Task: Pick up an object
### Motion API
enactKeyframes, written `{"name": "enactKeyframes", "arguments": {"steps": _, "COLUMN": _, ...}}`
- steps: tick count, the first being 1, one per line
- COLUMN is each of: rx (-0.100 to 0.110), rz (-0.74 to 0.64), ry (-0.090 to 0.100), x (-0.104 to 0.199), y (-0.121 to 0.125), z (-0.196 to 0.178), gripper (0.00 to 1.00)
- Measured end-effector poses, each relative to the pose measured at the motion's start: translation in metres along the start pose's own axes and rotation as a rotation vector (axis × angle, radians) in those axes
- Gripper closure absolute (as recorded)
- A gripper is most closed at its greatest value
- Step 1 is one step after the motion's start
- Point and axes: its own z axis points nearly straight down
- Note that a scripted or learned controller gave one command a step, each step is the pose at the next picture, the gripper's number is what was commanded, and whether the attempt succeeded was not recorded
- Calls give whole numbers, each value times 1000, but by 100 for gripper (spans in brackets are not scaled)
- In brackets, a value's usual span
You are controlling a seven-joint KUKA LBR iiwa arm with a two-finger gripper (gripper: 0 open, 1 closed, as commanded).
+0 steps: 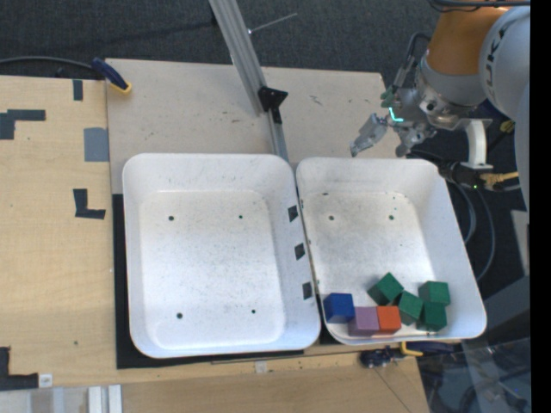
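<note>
Several small blocks lie in the near corner of the right bin (pixel 448 222): a blue cube (pixel 338 306), a purple cube (pixel 366 319), an orange cube (pixel 388 318) and several green blocks (pixel 410 303) huddled together. My gripper (pixel 385 140) hangs above the bin's far rim, well away from the blocks. It is open, and nothing sits between its fingers (pixel 365 137). The arm with its orange band (pixel 469 37) comes in from the upper right.
The left bin (pixel 207 256) lies beside the right one, a narrow seam between them. A slanted metal rail (pixel 245 54) runs down to the bins' far junction. Cables (pixel 482 188) trail along the right bin's outer side.
</note>
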Motion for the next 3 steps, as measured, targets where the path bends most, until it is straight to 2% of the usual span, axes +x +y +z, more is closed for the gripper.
{"name": "enactKeyframes", "arguments": {"steps": 1, "rx": -4, "rz": -1, "ry": -2, "x": 0, "y": 1, "z": -3, "gripper": 0}}
{"name": "enactKeyframes", "arguments": {"steps": 3, "rx": 2, "rz": -1, "ry": -1, "x": 5, "y": 10, "z": 115, "gripper": 0}}
